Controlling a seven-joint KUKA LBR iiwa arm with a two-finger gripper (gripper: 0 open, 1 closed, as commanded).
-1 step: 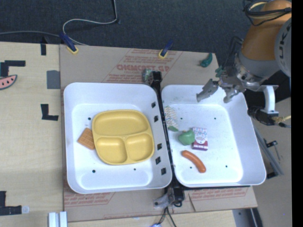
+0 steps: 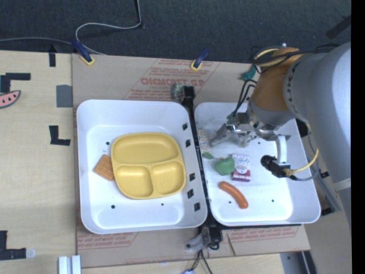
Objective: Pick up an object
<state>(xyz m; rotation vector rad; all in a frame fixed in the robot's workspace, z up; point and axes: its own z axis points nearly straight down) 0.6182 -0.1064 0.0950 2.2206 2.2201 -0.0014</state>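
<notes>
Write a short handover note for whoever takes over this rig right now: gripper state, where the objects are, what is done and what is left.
Gripper: low in the right bin, near its upper left corner, with nothing seen between its fingers.
Right bin: green piece, small red and white packet beside it, orange sausage-shaped toy nearer the front.
Left bin: yellow divided plate with a tan cracker-like piece at its left edge.
Done: the arm has reached into the right bin.
Left: grasp one object and lift it; nothing is picked up yet.
</notes>
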